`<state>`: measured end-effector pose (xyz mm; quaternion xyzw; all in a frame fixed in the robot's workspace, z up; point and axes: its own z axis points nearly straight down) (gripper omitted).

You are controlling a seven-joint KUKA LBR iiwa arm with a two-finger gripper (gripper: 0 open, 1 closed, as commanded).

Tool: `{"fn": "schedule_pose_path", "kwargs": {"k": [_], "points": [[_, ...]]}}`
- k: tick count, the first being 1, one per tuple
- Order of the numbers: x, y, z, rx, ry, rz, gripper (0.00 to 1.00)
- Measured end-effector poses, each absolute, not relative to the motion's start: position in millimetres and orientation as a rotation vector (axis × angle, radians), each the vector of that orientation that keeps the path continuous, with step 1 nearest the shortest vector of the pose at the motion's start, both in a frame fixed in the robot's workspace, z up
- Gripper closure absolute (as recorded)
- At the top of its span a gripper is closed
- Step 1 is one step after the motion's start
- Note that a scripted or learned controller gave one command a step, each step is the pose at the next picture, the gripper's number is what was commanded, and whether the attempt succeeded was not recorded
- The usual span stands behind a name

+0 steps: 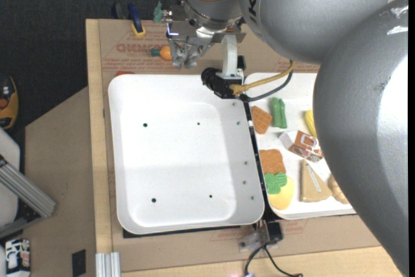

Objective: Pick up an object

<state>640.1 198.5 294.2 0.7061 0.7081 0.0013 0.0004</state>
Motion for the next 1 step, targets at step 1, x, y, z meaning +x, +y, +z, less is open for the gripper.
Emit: {"fn": "schedule_pose_path", "kwargs": {"k": [1], "points": [[640.4, 199.0, 304.6, 2.216, 2.224, 0.007, 1.00]]}}
